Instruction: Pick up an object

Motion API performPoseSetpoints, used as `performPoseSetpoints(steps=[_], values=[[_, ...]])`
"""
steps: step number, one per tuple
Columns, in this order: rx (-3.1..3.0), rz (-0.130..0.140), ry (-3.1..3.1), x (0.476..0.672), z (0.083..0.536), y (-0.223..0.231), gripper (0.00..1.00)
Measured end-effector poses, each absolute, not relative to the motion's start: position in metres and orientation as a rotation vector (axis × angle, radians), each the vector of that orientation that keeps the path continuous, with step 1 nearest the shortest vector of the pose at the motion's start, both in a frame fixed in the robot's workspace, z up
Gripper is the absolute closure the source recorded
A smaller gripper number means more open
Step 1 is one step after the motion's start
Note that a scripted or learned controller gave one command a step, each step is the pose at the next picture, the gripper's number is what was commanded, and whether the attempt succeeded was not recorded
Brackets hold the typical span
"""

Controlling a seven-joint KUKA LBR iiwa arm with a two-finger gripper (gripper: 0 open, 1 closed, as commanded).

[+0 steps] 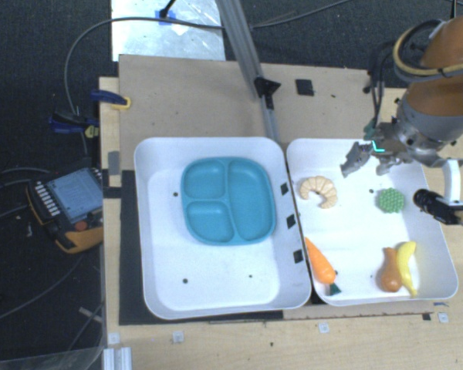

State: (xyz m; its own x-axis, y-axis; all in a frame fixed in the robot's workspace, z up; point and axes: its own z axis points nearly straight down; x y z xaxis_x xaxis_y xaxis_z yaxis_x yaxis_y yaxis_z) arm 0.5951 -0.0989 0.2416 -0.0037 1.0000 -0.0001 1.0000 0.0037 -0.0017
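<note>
— Well, what lies on the tabletop (193,99)?

— Two white bins side by side. The left bin (158,284) holds a blue divided plate (228,200). The right bin (440,264) holds the small things.

— And the arm (440,75)?

— It reaches in from the right, over the far part of the right bin. Its gripper (357,159) hangs there with its fingers spread, nothing between them.

— What is closest to it?

— The croissant (319,190), just nearer and slightly left of the gripper, apart from it. The green ball (390,200) lies to the right. The carrot (320,262) sits near the left wall, and the pear (389,271) and banana (407,265) touch in the near right corner.
</note>
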Motion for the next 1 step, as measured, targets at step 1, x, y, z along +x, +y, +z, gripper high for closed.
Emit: performPoseSetpoints(steps=[1], values=[[-2.218,-0.001,-2.227,0.5959,0.2430,-0.0989,0.00]])
